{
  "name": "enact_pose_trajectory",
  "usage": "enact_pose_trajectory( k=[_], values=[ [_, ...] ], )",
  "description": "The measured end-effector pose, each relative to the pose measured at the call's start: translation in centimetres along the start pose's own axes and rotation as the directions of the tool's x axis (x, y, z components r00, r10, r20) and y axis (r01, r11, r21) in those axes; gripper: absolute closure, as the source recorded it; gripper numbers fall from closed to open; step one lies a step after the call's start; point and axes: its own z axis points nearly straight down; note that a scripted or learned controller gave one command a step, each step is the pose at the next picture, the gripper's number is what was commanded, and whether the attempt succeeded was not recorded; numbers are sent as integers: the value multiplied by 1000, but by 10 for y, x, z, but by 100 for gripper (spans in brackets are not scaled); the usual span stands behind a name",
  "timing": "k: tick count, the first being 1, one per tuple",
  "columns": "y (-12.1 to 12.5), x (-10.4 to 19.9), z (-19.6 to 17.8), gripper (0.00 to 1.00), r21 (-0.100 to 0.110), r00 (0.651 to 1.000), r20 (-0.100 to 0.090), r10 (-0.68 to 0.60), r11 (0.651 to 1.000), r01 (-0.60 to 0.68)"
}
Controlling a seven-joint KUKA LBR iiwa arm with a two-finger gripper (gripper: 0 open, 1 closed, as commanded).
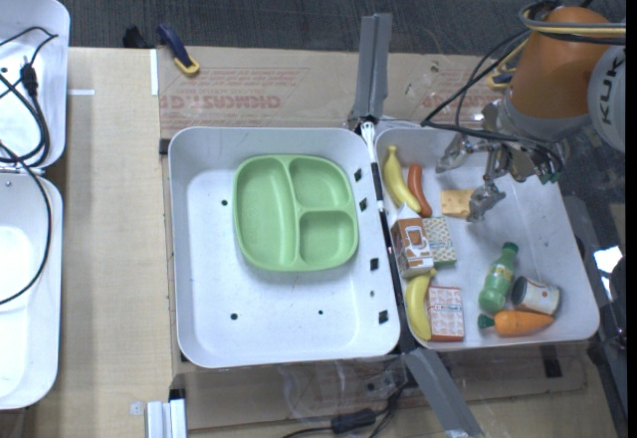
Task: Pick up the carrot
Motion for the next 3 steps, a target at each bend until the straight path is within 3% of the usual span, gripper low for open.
enact_pose_trajectory(
  k=[1,2,3],
  values=[
    [-27,9,-14,0,1,962,0,274,962,-274],
    [-27,7,-25,100,1,961,8,276,961,-276],
    [-27,7,-25,0,1,961,7,276,961,-276]
  ],
)
